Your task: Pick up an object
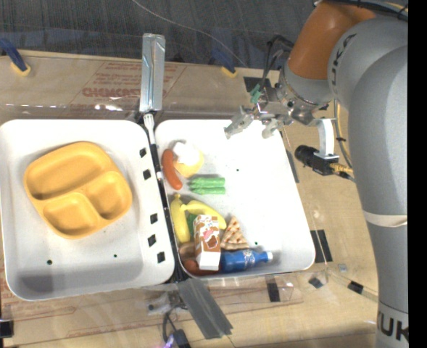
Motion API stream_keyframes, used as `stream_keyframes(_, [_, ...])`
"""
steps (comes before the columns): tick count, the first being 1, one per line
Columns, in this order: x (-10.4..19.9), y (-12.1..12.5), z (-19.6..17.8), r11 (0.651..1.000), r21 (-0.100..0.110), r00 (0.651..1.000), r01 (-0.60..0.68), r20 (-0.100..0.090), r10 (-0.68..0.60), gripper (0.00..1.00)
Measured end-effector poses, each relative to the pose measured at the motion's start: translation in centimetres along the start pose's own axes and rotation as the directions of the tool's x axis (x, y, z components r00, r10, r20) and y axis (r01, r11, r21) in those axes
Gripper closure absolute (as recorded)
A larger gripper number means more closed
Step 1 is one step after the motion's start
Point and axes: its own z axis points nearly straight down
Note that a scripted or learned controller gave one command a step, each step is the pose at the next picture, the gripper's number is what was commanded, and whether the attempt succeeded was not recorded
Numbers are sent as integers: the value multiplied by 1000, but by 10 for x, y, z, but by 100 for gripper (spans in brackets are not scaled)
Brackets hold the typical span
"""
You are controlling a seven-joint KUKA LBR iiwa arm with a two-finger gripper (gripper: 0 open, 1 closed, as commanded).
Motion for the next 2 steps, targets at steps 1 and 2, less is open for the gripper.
stream_keyframes(1, [34, -75, 113, 993, 9, 993, -120, -1, 120, 0])
stream_keyframes(2, [49, -9, 118, 998, 5, 998, -64, -1, 64, 0])
